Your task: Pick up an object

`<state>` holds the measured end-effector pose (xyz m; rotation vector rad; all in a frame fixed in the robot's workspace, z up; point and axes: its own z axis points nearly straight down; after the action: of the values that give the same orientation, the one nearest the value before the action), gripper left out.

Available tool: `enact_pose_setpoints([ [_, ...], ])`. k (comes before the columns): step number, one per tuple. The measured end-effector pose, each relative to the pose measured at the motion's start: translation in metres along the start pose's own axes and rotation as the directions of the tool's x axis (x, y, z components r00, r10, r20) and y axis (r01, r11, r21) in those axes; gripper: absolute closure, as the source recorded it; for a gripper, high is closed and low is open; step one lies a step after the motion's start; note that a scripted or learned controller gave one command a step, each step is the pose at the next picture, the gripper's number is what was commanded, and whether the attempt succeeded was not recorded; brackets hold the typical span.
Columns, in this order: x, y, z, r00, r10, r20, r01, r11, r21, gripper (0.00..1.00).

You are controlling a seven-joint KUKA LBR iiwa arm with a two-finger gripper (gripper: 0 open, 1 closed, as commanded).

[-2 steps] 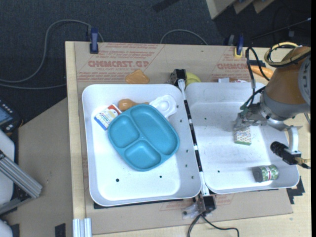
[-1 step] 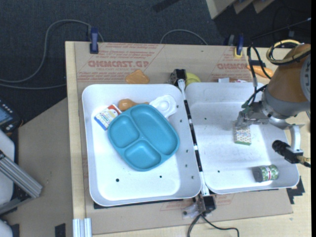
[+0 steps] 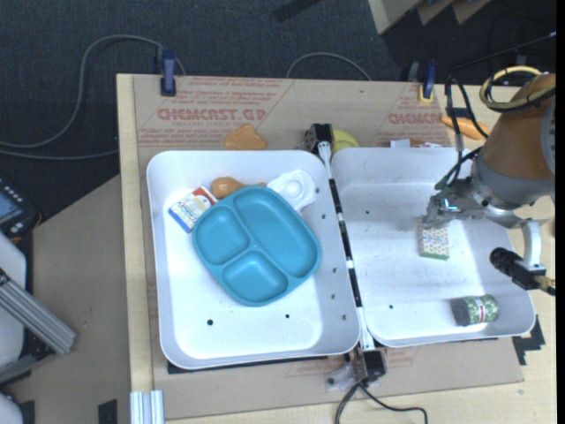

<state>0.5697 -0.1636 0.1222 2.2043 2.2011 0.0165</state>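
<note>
A: Where is the gripper [image 3: 439,212] seen?

B: It is seen over the right bin [image 3: 388,316], toward its three o'clock side, with a small patterned packet [image 3: 435,242] hanging just below it. The packet's top edge appears to be pinched at the fingertips, so the fingers are taken to be closed on it, though the contact itself is small and partly hidden.

A: How is the packet oriented?

B: Its long axis is run roughly from twelve to six o'clock, with its lower end pointed toward six.

A: And the surface and surroundings?

B: Both bins are set on a pale board [image 3: 265,104] printed with red lettering, which is fixed by blue clamps [image 3: 167,69] along its twelve o'clock edge. Dark carpet [image 3: 132,16] and cables are seen beyond the board.

A: What is kept in the bins?

B: In the right bin, a small green can [image 3: 477,309] is laid on its side at five o'clock from the packet. In the left bin [image 3: 229,334], a blue divided tray [image 3: 256,246] is placed centrally; a small carton [image 3: 190,208], an orange object [image 3: 226,186] and a white piece [image 3: 294,186] are tucked against its twelve o'clock edge.
</note>
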Motion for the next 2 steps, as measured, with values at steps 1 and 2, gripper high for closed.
enact_pose_setpoints([
  [1,0.0,0.001,-0.01,1.0,0.0,0.001,0.0,1.0,-0.002,1.0],
  [2,0.0,0.002,-0.02,1.0,0.0,0.002,0.0,1.0,-0.004,1.0],
])
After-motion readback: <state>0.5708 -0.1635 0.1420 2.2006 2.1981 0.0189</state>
